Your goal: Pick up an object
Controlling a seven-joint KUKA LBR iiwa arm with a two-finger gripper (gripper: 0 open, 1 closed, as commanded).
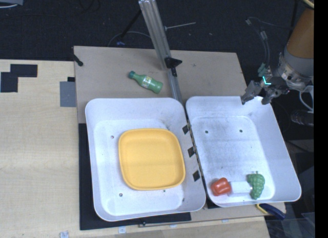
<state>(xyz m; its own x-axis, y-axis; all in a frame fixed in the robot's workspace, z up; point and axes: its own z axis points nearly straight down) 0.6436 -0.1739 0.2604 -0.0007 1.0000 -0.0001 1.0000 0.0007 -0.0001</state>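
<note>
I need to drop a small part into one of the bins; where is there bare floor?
Most of the right bin floor is bare, from its far wall down to the red pepper and green broccoli crowding its near edge. In the left bin, the yellow plate leaves only narrow strips around it.

yellow plate: smooth matt plastic | bins: white, scuffed | bench: pale wood grain | bottle: glossy green

Single fixed overhead camera, slanted down on both white bins, arm at right.
</note>
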